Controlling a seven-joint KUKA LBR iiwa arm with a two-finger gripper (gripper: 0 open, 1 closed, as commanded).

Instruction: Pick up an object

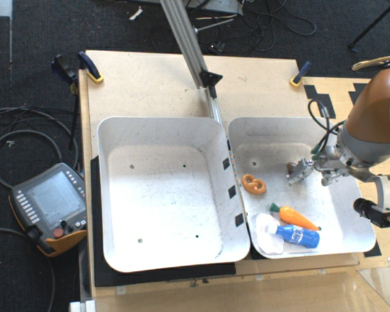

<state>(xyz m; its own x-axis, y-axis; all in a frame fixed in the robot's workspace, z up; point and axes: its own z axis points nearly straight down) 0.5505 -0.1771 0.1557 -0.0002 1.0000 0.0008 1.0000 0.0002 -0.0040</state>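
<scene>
Camera view shows you the gripper (298, 172) low in the right bin (351, 242), right of the pretzel (253, 184); its grip you cannot tell.

Right bin (260, 132) contents: a small orange-brown pretzel (253, 184) lies flat on the floor near the bin's left wall, well apart from the other items. A toy carrot (298, 218), orange with a green tip at its left end, lies on its side, slanted toward the front right. Just in front, a blue bottle (298, 236) lies on its side, its pale end over a white flat piece (268, 238) at the front left corner.
</scene>
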